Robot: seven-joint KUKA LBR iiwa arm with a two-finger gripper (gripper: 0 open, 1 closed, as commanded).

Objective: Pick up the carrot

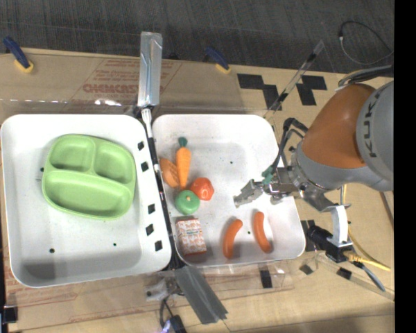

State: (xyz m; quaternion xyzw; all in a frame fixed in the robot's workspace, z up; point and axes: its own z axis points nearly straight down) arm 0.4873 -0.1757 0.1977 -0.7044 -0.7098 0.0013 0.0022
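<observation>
From the camera view above the surface [69, 68] you see two shallow white bins side by side: the left bin [21, 255] holds a green divided plate [90, 174] lying flat toward its upper part, and the right bin [222, 134] holds all the toy food. Your carrot [184, 164] lies in the right bin near its left wall, orange body pointing down the frame with its green top at the upper end; it touches an orange-brown piece [169, 173] on its left. Just below the carrot you find a red tomato [202, 189] and a green round fruit [188, 201] pressed against each other, and lower still a small brown packet [191, 235] by the bin's near left corner. Two orange-red sausages [231, 238] lie near the bin's lower edge, the second [262, 231] to the right of the first. The grey arm [347, 144] with its orange band reaches in from the right, and the pincer [247, 193] hangs over the middle of the right bin, well apart from the carrot and above the sausages; nothing sits between its fingers, and you cannot tell from this angle whether they are spread or pressed together
</observation>
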